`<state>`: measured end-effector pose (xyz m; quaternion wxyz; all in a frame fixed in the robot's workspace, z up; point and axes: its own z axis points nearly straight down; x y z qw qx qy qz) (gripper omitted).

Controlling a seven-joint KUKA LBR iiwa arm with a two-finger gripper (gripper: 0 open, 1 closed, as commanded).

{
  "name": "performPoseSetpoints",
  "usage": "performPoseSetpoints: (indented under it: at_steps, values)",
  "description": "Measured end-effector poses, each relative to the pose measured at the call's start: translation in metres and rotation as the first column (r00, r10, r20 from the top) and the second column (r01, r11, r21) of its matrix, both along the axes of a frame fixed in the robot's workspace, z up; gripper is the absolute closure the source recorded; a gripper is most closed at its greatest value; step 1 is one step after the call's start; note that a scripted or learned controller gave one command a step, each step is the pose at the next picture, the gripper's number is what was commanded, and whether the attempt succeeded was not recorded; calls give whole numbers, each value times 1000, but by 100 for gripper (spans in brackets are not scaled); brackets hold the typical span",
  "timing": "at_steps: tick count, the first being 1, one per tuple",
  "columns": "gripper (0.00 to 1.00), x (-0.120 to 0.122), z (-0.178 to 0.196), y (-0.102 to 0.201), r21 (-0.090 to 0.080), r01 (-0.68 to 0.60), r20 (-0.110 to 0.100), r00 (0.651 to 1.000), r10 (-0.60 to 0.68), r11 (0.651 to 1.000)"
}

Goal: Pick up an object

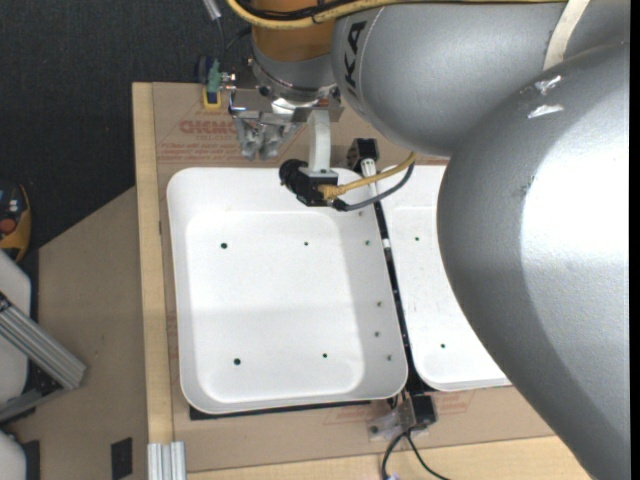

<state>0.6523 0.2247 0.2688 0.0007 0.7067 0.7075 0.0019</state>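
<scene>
My gripper (262, 140) hangs just beyond the far rim of the left bin (178, 268), over the brown bench board. It sits below the orange band (290, 13) of the wrist. A black connector (303, 183) with a yellow cable dangles from the wrist over the bin's far edge. The left bin's white floor shows a few small dark dots. My grey arm (520, 168) covers most of the right bin (428, 298), so whatever lies there is hidden.
The brown bench board (150, 168) frames both bins. A small green and yellow part (211, 80) sits at the board's far edge, left of the gripper. An aluminium rail (40, 343) lies off the bench at the left. Cables and a small black plug (415, 413) lie at the front.
</scene>
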Motion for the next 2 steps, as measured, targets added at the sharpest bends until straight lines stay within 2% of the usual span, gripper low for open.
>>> performPoseSetpoints:
  at_steps: [1,2]
  values:
    - [100,-13,30,0,0,0,0,1000,0,1000]
    - [100,-21,68,-25,0,3,0,1000,-3,1000]
